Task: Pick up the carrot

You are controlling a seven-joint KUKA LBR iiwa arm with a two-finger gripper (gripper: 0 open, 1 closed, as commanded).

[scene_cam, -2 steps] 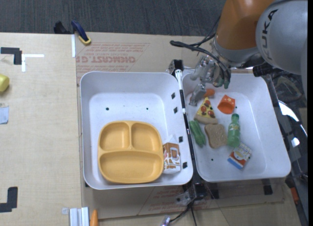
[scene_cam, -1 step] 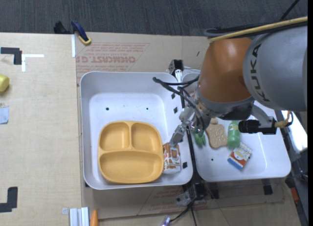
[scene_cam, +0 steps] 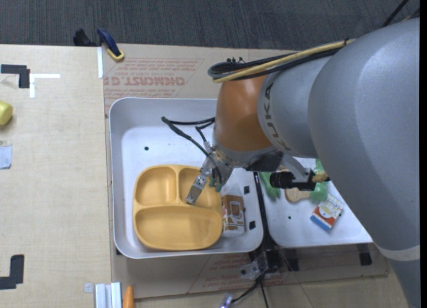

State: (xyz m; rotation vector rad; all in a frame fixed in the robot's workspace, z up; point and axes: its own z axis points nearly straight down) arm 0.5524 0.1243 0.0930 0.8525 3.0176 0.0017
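Observation:
My gripper hangs low over the yellow divided plate in the left bin, above the plate's upper right compartment. Nothing shows in its grasp. A small orange bit with green beside it peeks out from under the arm in the right bin. It could be the carrot, but the arm hides most of it. The grey arm with its orange band covers much of the right bin.
A brown packet lies against the plate's right edge. The right bin holds a tan piece, a green item and a small blue, red and white box. A yellow object sits far left on the bench.

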